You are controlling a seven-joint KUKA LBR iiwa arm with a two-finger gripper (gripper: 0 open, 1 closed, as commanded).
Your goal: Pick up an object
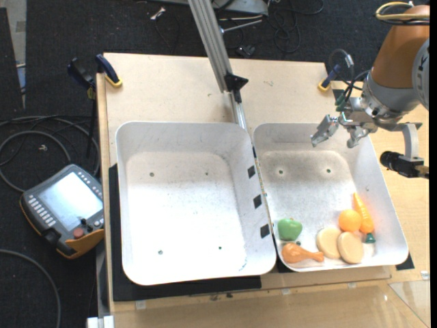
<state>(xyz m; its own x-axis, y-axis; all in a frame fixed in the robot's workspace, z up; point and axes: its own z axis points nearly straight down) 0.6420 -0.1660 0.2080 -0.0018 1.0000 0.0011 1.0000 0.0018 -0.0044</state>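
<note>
Jaws spread and empty, the gripper (339, 132) hovers over the right bin (308, 157)'s far edge (toys (328, 238) crowd its near corner).

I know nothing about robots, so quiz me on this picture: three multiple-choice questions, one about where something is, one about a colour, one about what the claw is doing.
1. Where do the toy foods lie?
A. Left bin
B. Near end of the right bin
C. On the bench

2. What colour is the apple-like piece?
A. Green
B. Red
C. Blue

3. What is the gripper doing?
A. Clamping the carrot
B. Pressing on the chicken leg
C. Open, holding nothing, above the right bin's far end

Answers: 1 B, they cluster in the right bin. 2 A, the green apple sits beside the chicken leg. 3 C, the gripper is spread, far from the carrot.
</note>
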